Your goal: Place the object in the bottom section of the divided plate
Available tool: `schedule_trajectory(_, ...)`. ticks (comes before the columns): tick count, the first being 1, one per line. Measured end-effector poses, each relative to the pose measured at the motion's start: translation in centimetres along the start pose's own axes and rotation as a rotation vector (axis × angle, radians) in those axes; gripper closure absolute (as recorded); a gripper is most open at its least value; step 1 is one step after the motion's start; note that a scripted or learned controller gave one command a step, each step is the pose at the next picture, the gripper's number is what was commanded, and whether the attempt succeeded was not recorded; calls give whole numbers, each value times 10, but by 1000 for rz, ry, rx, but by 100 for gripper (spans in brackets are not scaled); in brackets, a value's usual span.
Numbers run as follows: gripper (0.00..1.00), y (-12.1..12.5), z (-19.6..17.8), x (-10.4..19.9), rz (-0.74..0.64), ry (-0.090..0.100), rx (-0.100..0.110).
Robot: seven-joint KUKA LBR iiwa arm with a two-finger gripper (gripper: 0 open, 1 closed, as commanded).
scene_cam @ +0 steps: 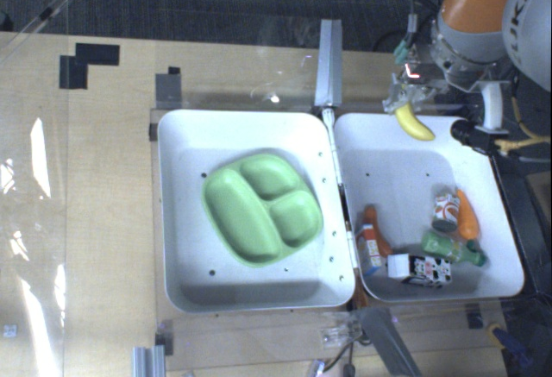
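A green divided plate (261,208) was recorded lying flat in the left white bin (172,280), its three sections bare, presumably set there as the receiving dish. A toy banana (414,123) was recorded above and to the right of the plate, over the far rim of the right white bin (509,280), hanging from the gripper (405,99) with its upper end drawn in between the fingers. The fingers were judged to be pinched on that end, with little spread visible; the grip was small in the view and partly masked by cabling. The banana was judged to be carried high so that the bin walls and the metal divider post (327,65) would be cleared on the way to the plate. Left in the right bin, right of the plate, were noted a small red bottle (371,237), a carrot (467,215), a printed can (444,210), a green item (455,248) and a black-and-white carton (420,267), all lying loose near the front wall.
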State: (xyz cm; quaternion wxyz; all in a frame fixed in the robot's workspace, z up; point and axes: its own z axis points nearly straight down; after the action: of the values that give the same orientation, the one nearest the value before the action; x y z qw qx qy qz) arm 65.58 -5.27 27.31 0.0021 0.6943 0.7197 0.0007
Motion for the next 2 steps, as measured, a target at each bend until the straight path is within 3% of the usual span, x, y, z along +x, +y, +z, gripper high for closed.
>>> schedule_trajectory(1, 100, 13, 52, 23, -91, 2, 3)
schedule_trajectory(2, 100, 13, 31, -6, -301, 1, -1)
